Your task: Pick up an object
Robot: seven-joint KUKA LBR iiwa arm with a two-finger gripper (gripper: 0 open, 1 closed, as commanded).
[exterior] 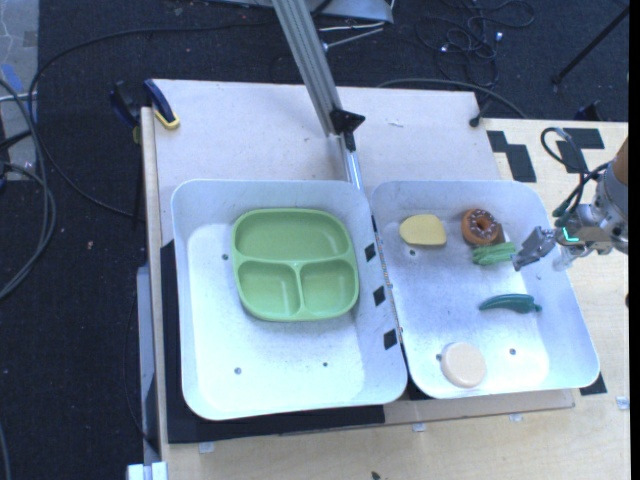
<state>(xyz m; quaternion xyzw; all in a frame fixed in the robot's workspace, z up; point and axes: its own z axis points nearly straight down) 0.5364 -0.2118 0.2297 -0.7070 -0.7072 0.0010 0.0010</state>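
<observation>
Right bin (560, 308): bun (423, 231), donut (481, 226), two green pieces, disc (464, 364), loose for your picking. Gripper (545, 248) at the rim; whether its fingers are apart, you cannot tell.

Arm end (605, 208) grey metal, black cable looped above it, small teal light on the wrist (blurry), pale grey claw (530, 251) with 2 fingers.

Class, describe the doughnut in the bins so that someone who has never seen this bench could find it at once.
Start at the right-hand white bin, not the one holding the green divided plate. Look along its far side, where a yellow piece lies; the doughnut sits just right of it, above a light green item. It alone is a brown ring with a hole and pale specks on top.
</observation>
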